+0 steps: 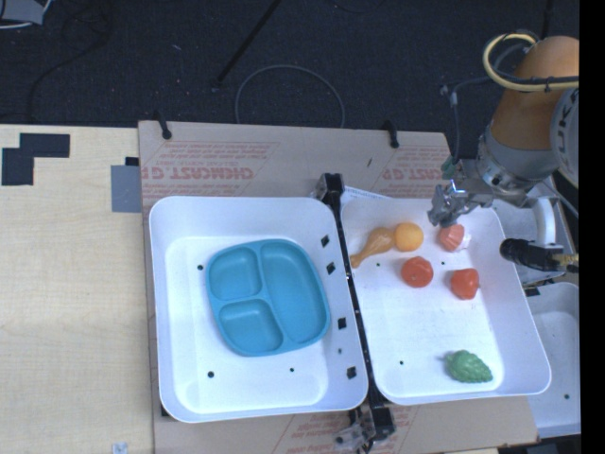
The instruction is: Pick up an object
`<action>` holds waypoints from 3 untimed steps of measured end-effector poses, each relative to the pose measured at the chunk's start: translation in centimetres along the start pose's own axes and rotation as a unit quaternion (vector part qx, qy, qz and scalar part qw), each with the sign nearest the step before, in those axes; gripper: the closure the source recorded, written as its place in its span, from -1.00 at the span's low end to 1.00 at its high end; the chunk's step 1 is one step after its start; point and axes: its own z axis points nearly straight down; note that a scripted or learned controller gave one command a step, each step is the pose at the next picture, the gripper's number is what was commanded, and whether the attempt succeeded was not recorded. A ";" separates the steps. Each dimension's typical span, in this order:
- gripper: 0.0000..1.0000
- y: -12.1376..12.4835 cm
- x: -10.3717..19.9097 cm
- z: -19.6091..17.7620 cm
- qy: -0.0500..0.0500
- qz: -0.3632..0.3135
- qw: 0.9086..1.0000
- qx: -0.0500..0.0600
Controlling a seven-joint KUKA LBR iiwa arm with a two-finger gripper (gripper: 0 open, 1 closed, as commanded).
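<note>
Dark carpet with loose cables runs behind my surface (76, 282), a pale wood top carrying a cardboard sheet (255, 159) under the two white bins. From my seat the arm (529, 112) comes in from the right, orange band above the wrist, and its hand (450, 208) hangs over the far edge of the right bin (515, 376).

I cannot tell how the hand is set; the metal parts bunch together from this angle. Its tip sits right at a pinkish-red piece (453, 237), at the piece's upper side, but I see nothing that shows the piece caught in it, so I cannot call it held. The piece looks to rest on the bin floor.

Just left of that lies an orange ball (408, 236), touching the fat end of a tan gourd-shaped toy (371, 247) that points toward the divider between the bins. Nearer me are a red round fruit (416, 271) and a red blocky one (464, 283), close together but apart. A green leafy lump (468, 367) sits alone, well apart from the rest, near the bin's front right corner.

Across the divider, the left bin (180, 386) holds a blue plate (267, 296) with three compartments, lying flat and slightly turned. Two dark squares (38, 154) mark the wood at far left.
</note>
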 end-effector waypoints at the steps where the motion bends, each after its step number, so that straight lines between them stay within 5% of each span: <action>1: 1.00 -0.8 4.9 -1.2 0.002 -0.001 1.000 0.002; 3: 1.00 -1.5 14.7 -1.1 0.001 0.000 1.000 0.004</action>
